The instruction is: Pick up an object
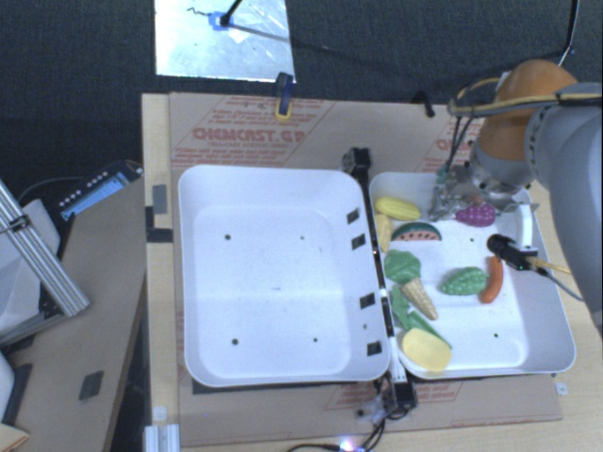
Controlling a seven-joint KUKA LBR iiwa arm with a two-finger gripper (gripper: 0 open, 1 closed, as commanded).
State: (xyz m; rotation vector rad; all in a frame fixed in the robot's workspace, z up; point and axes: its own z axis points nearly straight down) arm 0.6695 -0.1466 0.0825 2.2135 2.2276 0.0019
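Jaws [450,199] at upper right of frame, state unclear; grapes [476,216] lay just right, banana [398,208] left.

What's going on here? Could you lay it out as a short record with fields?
arm: grey, orange band, reaching in from the right
gripper: low over the far end of the right bin, beside purple grapes
right bin holds: banana, watermelon slice, ice cream cone, carrot, green leaf, yellow lemon
left bin: white, shallow
held: nothing visibly
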